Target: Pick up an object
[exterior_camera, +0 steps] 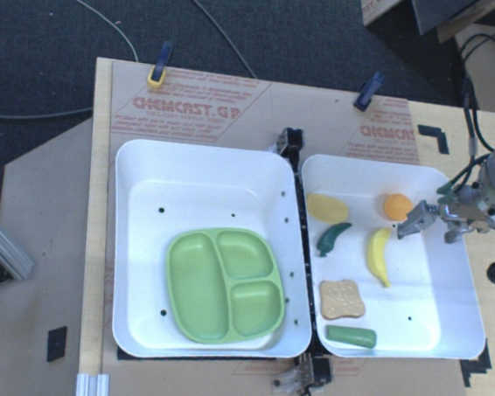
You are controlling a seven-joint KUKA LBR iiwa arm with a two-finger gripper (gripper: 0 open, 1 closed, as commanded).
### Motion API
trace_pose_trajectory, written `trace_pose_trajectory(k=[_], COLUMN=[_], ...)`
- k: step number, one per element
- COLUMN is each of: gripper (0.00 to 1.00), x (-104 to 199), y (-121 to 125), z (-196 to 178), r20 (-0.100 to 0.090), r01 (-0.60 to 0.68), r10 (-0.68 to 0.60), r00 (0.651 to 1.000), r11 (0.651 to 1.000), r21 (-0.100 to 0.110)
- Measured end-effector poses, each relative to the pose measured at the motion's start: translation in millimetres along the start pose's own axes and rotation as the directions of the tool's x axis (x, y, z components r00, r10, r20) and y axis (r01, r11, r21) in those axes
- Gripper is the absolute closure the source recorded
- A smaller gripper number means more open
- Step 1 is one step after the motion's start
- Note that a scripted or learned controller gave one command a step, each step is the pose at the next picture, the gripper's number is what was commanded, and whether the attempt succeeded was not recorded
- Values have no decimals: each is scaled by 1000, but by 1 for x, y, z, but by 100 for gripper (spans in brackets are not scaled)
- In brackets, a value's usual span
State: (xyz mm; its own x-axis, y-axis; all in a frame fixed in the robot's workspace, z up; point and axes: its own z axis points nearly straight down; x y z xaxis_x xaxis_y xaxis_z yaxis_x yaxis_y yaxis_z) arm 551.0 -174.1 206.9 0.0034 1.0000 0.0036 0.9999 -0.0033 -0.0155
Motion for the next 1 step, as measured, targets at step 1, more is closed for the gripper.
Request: trace_pose_trajectory(k=[1], gripper=[0], x=[0], y=[3], z=[-7], r20=[3], r01=[3], r10=[-3], r00=[1000], r11=[1000], r21=[-14])
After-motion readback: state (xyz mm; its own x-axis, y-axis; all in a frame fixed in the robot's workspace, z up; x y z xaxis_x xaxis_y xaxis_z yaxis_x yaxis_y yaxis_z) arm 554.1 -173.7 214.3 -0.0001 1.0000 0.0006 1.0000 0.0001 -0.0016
